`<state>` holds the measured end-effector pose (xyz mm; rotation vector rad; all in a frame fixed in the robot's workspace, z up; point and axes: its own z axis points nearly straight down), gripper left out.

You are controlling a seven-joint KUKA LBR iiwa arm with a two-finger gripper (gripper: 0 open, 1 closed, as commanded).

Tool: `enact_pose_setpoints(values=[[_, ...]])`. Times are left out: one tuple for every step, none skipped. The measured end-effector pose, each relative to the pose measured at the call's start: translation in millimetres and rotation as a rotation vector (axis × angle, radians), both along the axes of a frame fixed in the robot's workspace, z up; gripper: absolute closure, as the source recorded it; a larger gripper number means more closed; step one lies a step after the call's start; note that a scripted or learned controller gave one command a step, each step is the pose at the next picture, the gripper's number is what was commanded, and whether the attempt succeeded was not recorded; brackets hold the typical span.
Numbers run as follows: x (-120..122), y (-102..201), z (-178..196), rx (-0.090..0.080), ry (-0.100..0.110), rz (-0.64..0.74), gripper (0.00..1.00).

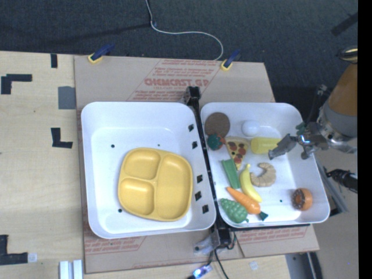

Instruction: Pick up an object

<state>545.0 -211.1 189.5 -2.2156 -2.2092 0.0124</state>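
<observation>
Camera view: the end effector (292,144) hangs over the right bin (289,110), its fingers spread and holding nothing, just beside a yellow lemon (264,145). A banana (249,183), carrot (244,198) and pizza slice (236,149) lie nearby. A yellow tray (155,183) sits in the left bin (99,121).

White bins (93,156), yellow tray (155,183), brown disc (217,122), white egg (250,128), yellow banana (249,184), orange carrot (244,199), green corn (232,210), pizza slice (236,149) w/ red dots, tan cardboard (168,80) w/ red print.
</observation>
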Motion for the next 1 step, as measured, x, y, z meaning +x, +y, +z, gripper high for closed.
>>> enact_pose_setpoints(values=[[3.3,0.0,7.2,-0.003,-0.013,0.004,0.0]])
